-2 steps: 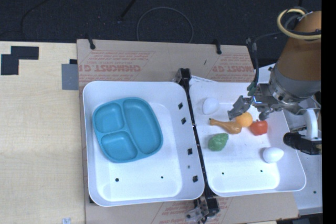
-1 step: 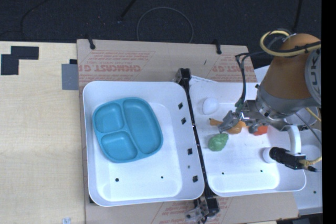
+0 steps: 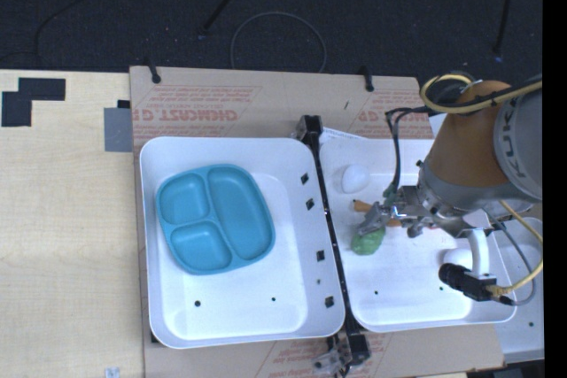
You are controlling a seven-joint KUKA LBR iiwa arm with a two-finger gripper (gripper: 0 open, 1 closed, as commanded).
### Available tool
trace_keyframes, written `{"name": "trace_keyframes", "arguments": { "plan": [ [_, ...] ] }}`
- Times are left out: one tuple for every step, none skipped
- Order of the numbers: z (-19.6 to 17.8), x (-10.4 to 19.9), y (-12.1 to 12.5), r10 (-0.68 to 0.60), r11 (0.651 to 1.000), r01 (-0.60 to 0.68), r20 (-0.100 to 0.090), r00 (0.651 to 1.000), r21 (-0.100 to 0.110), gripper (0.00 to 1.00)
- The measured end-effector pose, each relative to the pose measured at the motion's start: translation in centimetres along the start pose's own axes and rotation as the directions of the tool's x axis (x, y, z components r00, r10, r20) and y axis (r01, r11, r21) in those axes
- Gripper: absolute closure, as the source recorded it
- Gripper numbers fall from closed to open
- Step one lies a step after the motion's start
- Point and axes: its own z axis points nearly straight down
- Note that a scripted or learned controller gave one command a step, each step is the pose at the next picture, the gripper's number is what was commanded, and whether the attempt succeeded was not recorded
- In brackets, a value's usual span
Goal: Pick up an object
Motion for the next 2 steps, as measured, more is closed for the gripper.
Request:
{"name": "trace_keyframes", "arguments": {
  "plan": [
    [5.4, 0.1, -0.1, 0.000, 1.000, 0.000, 0.000, 1.000, 0.000, 0.00],
    [4.1, -0.1, -0.1, 0.009, 1.000, -0.009, 0.000, 1.000, -0.002, 1.00]
  ]
}}
